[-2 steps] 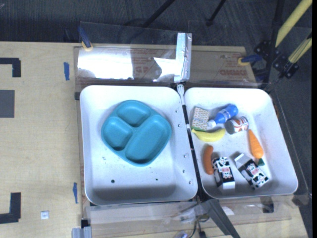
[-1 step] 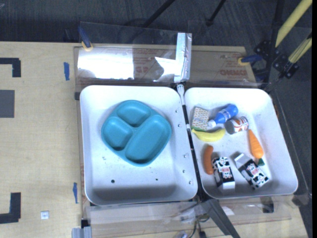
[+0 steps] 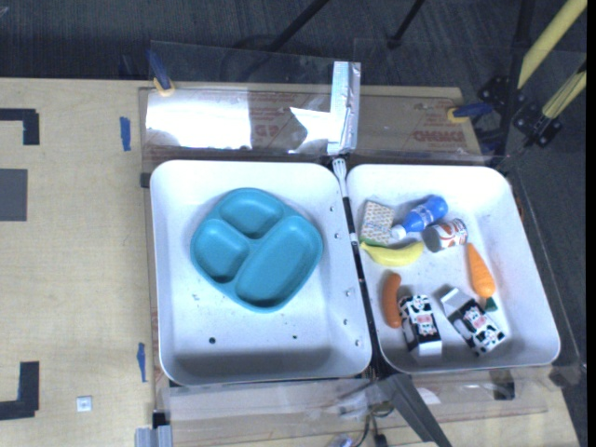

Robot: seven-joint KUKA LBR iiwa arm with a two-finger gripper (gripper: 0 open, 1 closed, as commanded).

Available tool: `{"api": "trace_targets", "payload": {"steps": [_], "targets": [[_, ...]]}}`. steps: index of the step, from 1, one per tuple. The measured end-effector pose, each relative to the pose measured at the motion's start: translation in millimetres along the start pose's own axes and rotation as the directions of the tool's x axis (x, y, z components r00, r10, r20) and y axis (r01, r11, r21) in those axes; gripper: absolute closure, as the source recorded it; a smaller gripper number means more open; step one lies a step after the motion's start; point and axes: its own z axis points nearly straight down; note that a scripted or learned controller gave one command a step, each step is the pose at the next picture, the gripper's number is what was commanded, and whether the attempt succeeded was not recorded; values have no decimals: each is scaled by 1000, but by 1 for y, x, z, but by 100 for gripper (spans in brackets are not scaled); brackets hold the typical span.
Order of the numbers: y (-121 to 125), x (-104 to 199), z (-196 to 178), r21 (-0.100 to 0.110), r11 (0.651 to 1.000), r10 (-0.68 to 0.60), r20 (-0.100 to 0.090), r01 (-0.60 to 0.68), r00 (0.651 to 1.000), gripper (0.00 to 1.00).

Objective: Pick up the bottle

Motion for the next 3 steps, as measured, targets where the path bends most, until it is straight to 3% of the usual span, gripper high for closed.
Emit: {"api": "trace_targets", "payload": {"steps": [1, 2, 3], "targets": [[24, 36, 12, -18, 966, -258, 0, 258, 966, 100], [24, 35, 12, -15, 854, -520, 4, 520, 854, 100], [27, 29, 12, -11, 493, -870, 11, 870, 493, 100]]}}
